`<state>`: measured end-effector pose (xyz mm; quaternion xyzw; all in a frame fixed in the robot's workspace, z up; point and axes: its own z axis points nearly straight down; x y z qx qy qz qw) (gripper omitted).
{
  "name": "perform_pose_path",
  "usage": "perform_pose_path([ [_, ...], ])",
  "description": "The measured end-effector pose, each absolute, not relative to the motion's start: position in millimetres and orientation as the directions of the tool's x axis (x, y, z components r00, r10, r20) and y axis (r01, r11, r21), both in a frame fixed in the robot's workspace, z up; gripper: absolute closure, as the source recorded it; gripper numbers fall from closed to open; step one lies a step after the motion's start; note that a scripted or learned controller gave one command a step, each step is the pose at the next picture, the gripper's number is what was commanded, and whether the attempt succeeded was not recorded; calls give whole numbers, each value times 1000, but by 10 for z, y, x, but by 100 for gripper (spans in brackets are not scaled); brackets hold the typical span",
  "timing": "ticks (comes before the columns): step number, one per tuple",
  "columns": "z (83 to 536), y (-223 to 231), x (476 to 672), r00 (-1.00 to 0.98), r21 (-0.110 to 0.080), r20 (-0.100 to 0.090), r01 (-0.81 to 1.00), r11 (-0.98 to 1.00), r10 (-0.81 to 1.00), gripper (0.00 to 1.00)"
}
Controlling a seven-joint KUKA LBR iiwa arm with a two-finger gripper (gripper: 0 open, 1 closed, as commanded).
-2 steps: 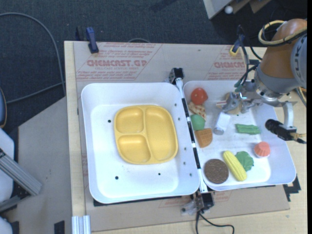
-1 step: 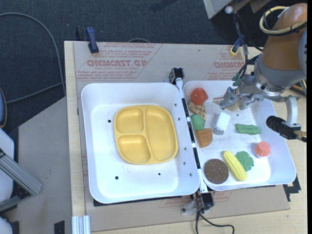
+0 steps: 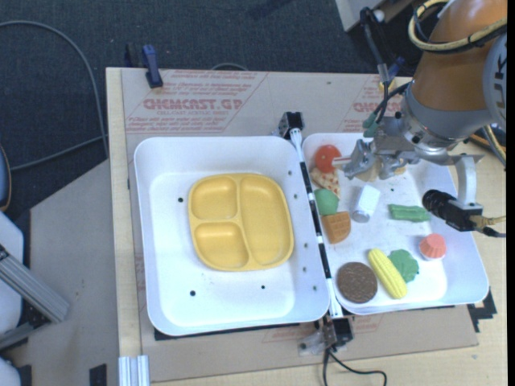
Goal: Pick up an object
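My gripper (image 3: 374, 167) hangs over the back of the right bin (image 3: 463, 292), fingers spread, with nothing between them. A white cylinder (image 3: 366, 202) lies just in front of it, apart from the fingers. To its left are a red tomato (image 3: 325, 156), a tan waffle piece (image 3: 326, 180), a green piece (image 3: 327, 202) and an orange wedge (image 3: 336, 227). A green bean pod (image 3: 409, 212) lies to the right of the cylinder.
Near the right bin's front are a brown round cookie (image 3: 356, 282), a yellow corn cob (image 3: 387, 273), a green broccoli piece (image 3: 406, 264) and a pink-orange cup (image 3: 433, 246). The left bin (image 3: 161, 215) holds a yellow divided plate (image 3: 240, 220).
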<state>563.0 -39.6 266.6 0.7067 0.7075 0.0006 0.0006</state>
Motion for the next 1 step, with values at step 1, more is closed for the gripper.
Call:
perform_pose_path([
  [1,2366,178,5672,-1,-3,1,1000,1,1000,100],
])
